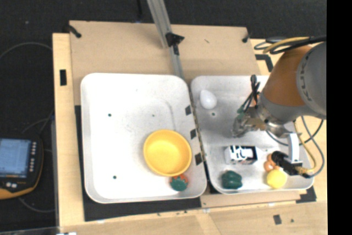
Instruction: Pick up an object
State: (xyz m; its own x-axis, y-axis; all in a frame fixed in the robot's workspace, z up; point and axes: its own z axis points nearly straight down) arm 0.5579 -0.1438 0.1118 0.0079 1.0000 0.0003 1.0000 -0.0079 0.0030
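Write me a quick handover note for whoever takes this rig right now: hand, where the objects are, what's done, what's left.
Hand: low in the right bin, nothing seen in its grip.
Right bin: white ball, black-and-white item, dark green piece, yellow piece.
Left bin: yellow bowl, small green piece by its front edge.
Done: nothing lifted.
Left: grasp one object and raise it.

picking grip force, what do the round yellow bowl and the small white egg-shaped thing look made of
The round yellow bowl in the left white bin looks like moulded plastic: uniform colour, smooth matte surface with soft shading. The small white egg-shaped thing in the right white bin looks smooth and hard, maybe plastic or ceramic; it is too small to tell more.
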